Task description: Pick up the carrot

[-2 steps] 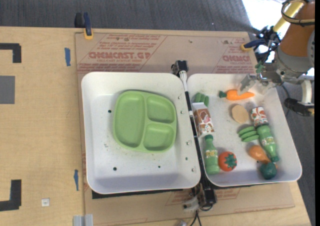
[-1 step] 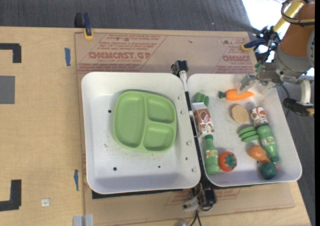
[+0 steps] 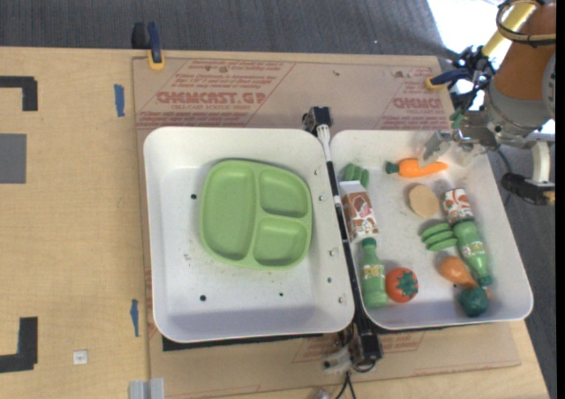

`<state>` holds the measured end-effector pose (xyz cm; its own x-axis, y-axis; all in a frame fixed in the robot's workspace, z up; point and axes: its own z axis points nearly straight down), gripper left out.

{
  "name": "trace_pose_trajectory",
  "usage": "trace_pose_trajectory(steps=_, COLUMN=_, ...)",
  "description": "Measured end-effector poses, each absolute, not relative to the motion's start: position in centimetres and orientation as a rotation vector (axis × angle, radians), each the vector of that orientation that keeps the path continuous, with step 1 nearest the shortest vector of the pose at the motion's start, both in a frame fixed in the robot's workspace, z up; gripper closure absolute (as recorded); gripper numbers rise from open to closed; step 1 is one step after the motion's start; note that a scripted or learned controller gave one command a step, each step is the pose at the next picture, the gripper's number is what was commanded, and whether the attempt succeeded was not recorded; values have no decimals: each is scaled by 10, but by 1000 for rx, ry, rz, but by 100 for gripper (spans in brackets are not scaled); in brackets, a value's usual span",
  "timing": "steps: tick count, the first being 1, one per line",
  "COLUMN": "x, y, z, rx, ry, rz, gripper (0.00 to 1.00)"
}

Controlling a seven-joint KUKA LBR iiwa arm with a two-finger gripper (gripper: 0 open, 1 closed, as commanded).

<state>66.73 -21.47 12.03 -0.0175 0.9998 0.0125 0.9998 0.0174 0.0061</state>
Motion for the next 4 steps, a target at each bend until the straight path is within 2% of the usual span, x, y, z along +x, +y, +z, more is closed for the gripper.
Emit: trace_pose_trajectory(steps=4, x=667, y=-215, z=119, rx=-2189, ry=-2245, rz=-19, gripper=0)
